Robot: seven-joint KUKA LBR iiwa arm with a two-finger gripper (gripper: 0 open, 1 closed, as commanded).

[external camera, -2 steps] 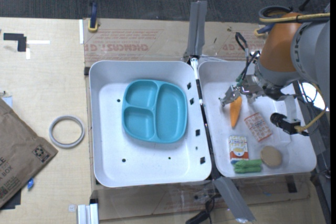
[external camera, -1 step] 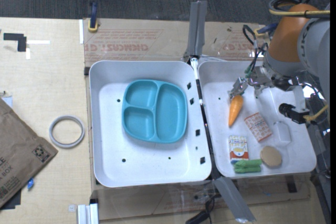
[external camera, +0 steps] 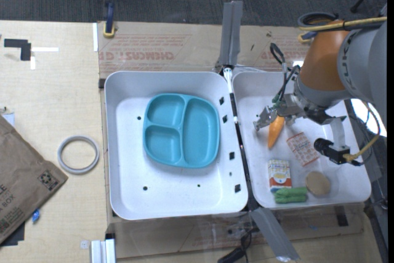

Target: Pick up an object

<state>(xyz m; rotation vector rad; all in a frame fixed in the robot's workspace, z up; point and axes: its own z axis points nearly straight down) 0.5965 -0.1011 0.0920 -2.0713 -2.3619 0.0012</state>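
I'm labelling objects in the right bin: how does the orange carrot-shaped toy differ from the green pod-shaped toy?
The orange carrot-shaped toy is tapered and points toward the near edge, while the green pod-shaped toy is blunt-ended and lies crosswise. The carrot sits mid-bin right at the gripper; the pod lies apart from it by the near wall. Both are small and lie in the right white bin.

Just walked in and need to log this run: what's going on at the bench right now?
A grey KUKA arm reaches into the right bin, its gripper low at the top end of an orange carrot. Whether the carrot is actually gripped can't be told. Nearby lie a small red-and-white packet, a small carton, a green item and a round tan item. The left bin holds a blue divided plate.
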